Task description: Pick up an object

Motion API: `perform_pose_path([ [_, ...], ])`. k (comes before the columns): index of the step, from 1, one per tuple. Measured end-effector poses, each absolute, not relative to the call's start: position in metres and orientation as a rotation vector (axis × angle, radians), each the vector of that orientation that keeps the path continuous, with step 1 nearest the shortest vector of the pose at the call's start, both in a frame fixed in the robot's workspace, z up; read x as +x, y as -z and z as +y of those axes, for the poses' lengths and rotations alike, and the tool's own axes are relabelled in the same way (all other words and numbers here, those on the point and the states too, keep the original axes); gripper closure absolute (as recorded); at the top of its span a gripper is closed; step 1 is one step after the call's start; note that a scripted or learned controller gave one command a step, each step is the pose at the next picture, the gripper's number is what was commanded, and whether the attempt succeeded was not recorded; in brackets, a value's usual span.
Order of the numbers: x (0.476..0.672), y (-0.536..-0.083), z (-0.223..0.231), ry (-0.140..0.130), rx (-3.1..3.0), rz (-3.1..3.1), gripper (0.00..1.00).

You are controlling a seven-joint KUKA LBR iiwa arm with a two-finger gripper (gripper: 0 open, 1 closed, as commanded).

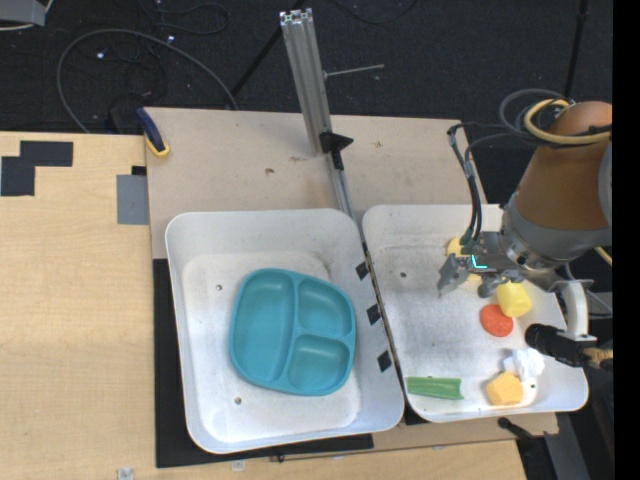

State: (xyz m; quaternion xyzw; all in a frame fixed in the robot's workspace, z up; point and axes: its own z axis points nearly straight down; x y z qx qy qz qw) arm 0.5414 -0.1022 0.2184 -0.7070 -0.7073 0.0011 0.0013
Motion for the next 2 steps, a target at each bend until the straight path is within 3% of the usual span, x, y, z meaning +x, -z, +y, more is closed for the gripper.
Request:
perform_pose_path([
  [1, 0.542, -0.219, -0.102, -0.002, -2.220, -2.221, 0.00],
  [2, 0.534, -0.157, -0.106, -0.009, -2.216, -2.215, 0.00],
])
